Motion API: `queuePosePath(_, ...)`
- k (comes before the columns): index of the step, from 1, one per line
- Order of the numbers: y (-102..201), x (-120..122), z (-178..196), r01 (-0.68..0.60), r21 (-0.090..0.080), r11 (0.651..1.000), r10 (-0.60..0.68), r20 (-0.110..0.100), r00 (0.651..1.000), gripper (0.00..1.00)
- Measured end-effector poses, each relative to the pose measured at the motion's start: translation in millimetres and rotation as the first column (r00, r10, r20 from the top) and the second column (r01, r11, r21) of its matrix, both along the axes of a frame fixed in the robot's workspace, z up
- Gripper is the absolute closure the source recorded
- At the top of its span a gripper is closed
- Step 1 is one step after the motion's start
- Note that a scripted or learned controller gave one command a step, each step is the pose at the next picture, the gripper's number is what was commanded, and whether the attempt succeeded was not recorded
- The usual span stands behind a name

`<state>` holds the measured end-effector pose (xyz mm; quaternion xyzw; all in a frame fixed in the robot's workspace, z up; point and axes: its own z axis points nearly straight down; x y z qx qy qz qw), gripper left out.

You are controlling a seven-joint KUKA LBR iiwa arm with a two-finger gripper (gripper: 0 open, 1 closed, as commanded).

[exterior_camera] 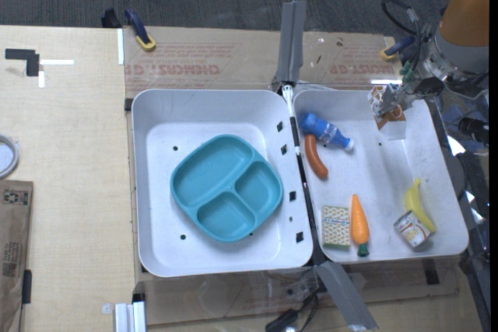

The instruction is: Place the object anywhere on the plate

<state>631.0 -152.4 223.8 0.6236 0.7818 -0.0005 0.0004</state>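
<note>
Camera view: the tool [387, 106], at the right bin's [436, 167] far edge, grips a small brown-and-white object [387, 111], well apart from the blue plate [226, 186] in the left bin [148, 167] on the counter [62, 136].

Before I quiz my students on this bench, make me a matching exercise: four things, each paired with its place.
Things:
1. plate
2. banana
3. blue bottle
4. carrot

Places:
A. right bin, near its right wall
B. left bin, middle
C. right bin, beside the small box
D. right bin, just above the sausage

Pairs: 1-B, 2-A, 3-D, 4-C
</note>
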Motion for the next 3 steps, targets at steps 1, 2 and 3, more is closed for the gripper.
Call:
queuePosePath(1, 70, 20, 26, -0.229, -0.001, 0.974, 0.229, 0.001, 0.974, 1.0)
queuePosePath(2, 95, 29, 152, -0.245, -0.001, 0.97, 0.245, 0.001, 0.97, 1.0)
queuePosePath(3, 63, -36, 76, -0.248, 0.0, 0.969, 0.248, -0.003, 0.969, 1.0)
